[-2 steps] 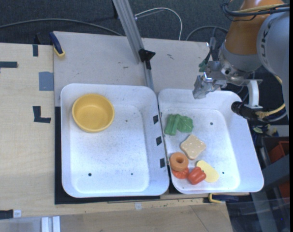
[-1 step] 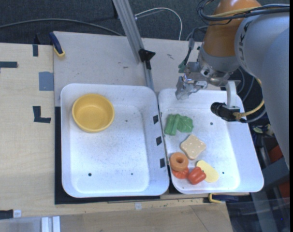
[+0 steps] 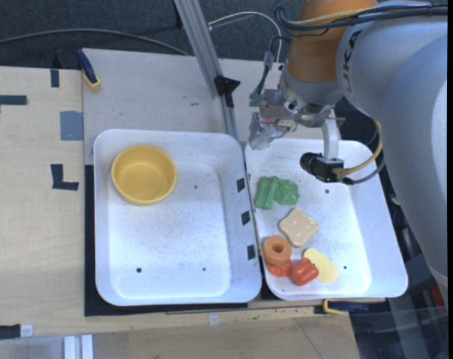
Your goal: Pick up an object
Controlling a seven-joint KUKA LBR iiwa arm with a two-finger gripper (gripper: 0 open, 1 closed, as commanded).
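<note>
Tool (image 3: pixel 261 135): hangs over the far left corner of the right bin (image 3: pixel 376 223); nothing is seen in it, and I cannot tell how its tips stand.
Green vegetable (image 3: pixel 275 191): near the right bin's left wall, just below the tool.
Toast (image 3: pixel 298 227): mid bin.
Doughnut (image 3: pixel 276 250): near the front left corner, touching the red pepper (image 3: pixel 303 272).
Yellow piece (image 3: pixel 324 266): beside the pepper.
Yellow bowl (image 3: pixel 143 173): far left corner of the left bin (image 3: pixel 174 268).

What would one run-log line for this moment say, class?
hand: above right bin's far-left corner | holding: nothing seen | right bin: green piece, toast, donut, red pepper | left bin: yellow bowl
</note>
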